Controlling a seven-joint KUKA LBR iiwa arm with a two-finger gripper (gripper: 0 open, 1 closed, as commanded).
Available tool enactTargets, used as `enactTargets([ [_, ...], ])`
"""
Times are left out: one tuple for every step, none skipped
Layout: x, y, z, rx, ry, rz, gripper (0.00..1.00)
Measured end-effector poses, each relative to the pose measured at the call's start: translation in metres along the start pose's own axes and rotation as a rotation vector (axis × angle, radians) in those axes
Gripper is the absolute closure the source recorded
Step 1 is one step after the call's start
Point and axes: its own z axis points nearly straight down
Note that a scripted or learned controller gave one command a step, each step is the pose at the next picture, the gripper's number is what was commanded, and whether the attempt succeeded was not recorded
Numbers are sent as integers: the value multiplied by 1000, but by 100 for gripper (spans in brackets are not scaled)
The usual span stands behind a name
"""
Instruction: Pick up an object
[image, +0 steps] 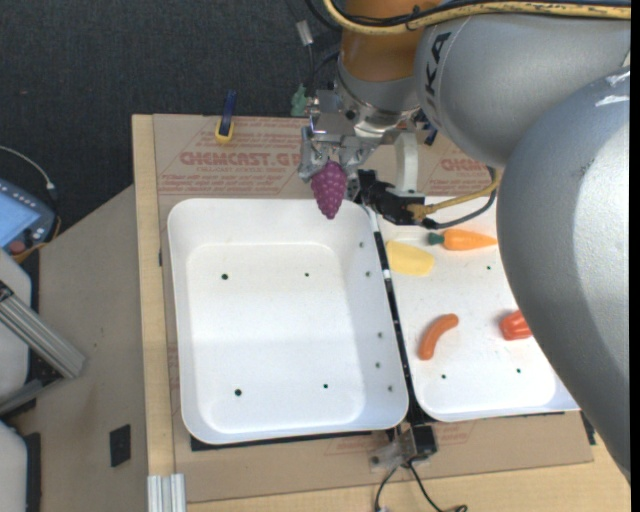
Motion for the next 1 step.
enactTargets([
  [47,-45,-16,10,0,-2,100],
])
